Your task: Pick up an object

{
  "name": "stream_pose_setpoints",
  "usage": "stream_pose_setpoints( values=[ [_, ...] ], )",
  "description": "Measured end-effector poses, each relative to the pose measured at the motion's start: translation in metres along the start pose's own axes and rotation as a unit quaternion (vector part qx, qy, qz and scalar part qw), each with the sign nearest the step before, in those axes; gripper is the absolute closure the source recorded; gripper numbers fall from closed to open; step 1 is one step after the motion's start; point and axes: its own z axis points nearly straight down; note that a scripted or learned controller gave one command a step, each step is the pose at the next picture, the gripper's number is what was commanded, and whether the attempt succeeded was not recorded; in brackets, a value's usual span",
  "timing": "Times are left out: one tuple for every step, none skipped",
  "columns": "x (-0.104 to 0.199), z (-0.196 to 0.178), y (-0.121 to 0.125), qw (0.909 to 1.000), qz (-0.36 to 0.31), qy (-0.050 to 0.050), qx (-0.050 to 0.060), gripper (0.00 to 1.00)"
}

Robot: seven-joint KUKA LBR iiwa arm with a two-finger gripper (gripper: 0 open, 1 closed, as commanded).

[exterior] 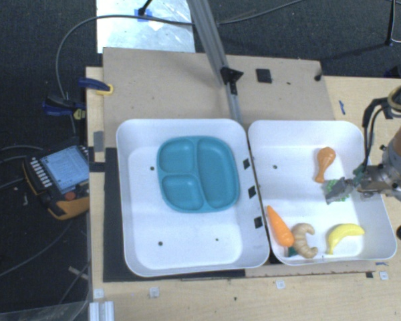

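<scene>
No object is picked yet, as far as I can judge. All candidates lie in the right-hand shallow white bin [307, 129]. An orange drumstick-shaped toy [324, 162] lies toward that bin's right side, roughly midway between its far and near edges. A small grey-green lump [335, 190] sits just below it; too blurred to say what it is, or whether it is an object or part of the tool. A yellow plastic banana [344, 235] rests near the bin's near right corner. A tan curled toy [305, 238] lies by the near edge, just beside an orange plastic carrot [279, 225] with a green tip, which lies close to the bin's near left corner.

The tool [355, 184] comes in from the right edge of the bin, low over its right side, touching or just beside the grey-green lump, near the drumstick. Cannot tell how it stands, spread or closed; nothing is visibly clamped in it. The grey arm [397, 172] sits behind it at the bench's right edge.

Judgement: approach done or nearly so, grasp unconfirmed, lift still left.

The left-hand white bin [140, 239] holds a teal three-compartment plastic plate [198, 173] toward its far half, well apart from the tool. Both bins sit side by side on the brown bench [160, 79].
</scene>
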Motion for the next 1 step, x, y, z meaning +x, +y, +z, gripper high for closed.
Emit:
stream_pose_setpoints(
  values=[
    [0.0019, 0.0619, 0.0031, 1.0, 0.002, 0.001, 0.001, 0.0]
  ],
)
